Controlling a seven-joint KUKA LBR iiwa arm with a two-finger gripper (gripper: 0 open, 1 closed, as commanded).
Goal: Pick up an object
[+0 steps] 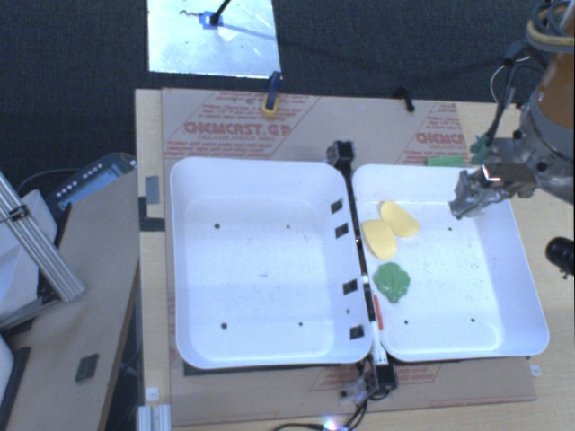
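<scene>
Two pale yellow flat pieces lie in the right bin [503, 330] near its left wall: one [400, 220] toward the back, one [378, 239] just in front of it. A green leafy piece [392, 282] lies a little nearer the front. My gripper [466, 201] hangs over the right bin's back part, to the right of the yellow pieces and apart from them. It points down and to the left, and nothing shows between its fingers.
The left bin [260, 259] adjoins the right one along a black clipped divider [352, 241]. A shiny metal sheet [212, 25] lies beyond the bench. A grey device [90, 180] and an aluminium rail [36, 241] sit at the left.
</scene>
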